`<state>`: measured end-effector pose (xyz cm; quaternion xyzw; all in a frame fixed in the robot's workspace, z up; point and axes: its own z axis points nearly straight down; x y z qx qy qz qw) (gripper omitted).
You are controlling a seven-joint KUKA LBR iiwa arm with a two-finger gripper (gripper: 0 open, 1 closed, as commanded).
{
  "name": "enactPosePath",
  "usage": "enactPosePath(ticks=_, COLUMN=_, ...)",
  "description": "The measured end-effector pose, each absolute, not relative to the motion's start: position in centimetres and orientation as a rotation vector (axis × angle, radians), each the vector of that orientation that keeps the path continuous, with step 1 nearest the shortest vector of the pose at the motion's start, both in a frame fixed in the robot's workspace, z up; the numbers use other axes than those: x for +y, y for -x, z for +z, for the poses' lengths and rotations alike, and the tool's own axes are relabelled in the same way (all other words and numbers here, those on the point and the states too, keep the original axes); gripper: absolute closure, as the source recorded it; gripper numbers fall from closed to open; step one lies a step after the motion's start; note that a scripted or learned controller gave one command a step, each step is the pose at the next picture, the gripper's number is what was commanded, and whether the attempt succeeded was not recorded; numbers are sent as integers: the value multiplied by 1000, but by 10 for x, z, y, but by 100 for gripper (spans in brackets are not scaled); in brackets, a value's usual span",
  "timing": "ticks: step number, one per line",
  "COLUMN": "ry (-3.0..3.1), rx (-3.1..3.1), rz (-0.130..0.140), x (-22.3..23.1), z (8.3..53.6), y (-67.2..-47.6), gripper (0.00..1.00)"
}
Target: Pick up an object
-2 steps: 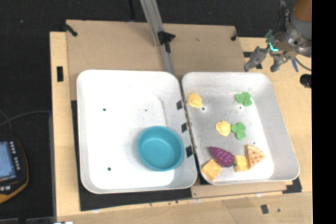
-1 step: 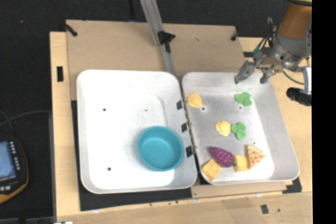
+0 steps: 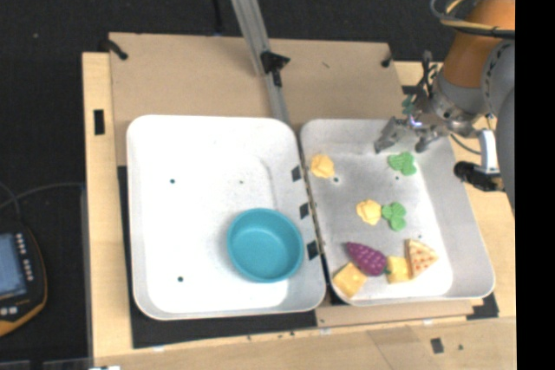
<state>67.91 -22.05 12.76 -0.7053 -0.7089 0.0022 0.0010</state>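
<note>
A round teal-blue plastic bowl (image 3: pixel 264 244) sat in the plain white left bin (image 3: pixel 173 152). The white right bin (image 3: pixel 451 212) held pale yellow, green, purple and orange-and-yellow toy pieces, with the purple bumpy grape cluster (image 3: pixel 366 257) at six o'clock.

Both bins, left bin (image 3: pixel 156 186) and right bin (image 3: pixel 451 212), appear as smooth white plastic with a faint sheen. The blue bowl (image 3: pixel 264 244) is smooth plastic, softly glossy. The bench top (image 3: pixel 182 78) looks like matt tan board, resembling cardboard or fibreboard. The slanted pole (image 3: pixel 247 9) has a dull grey metal finish. The purple toy (image 3: pixel 367 257) shows a bumpy plastic surface; the pizza slice toy (image 3: pixel 421 256) looks like matt plastic
</note>
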Motion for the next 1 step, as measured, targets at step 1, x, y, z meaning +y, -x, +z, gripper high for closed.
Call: enactPosePath(ticks=1, ry=2215, rx=-2231, rz=4, x=-222, z=102, y=-680, gripper=0)
